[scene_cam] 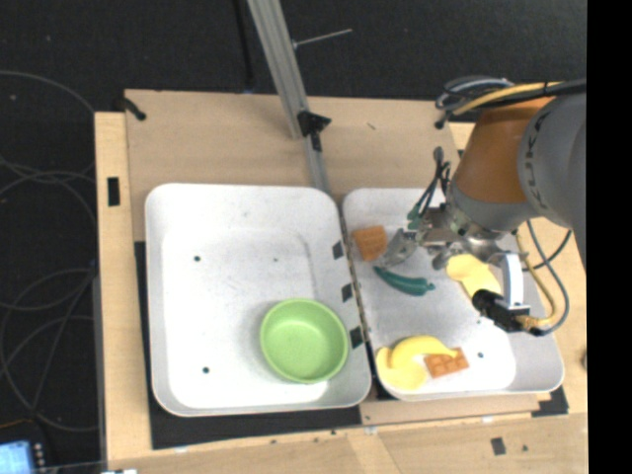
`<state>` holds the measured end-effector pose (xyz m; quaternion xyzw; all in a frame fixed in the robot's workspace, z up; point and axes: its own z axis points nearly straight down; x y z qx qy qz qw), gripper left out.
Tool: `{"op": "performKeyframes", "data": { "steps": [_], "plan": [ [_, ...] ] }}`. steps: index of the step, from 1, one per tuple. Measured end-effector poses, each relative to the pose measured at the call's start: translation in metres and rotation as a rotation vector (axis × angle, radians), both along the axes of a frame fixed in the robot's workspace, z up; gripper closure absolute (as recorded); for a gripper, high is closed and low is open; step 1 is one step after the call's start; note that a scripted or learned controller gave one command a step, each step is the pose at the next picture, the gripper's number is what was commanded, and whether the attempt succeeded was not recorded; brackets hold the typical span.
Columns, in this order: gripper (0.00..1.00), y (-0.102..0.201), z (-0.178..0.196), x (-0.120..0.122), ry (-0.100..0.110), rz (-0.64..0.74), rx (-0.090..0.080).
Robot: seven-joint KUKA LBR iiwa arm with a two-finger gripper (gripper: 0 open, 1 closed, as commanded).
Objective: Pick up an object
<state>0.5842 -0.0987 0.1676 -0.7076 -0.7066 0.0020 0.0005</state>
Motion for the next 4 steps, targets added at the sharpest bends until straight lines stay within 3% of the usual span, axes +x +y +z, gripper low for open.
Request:
{"op": "performKeyframes", "data": {
  "steps": [1,2,3,4],
  "plan": [
    [0.0,-0.003,-0.048,0.008,0.001,-0.001,0.0],
    [0.0,-0.005,-0.067,0.008,-0.002,0.0,0.0],
    [1.0,-0.005,-0.056,0.009,-0.006,-0.005,0.002],
    [1.0,-0.011,-0.01,0.015,-0.009,-0.003,0.002]
  ]
}}
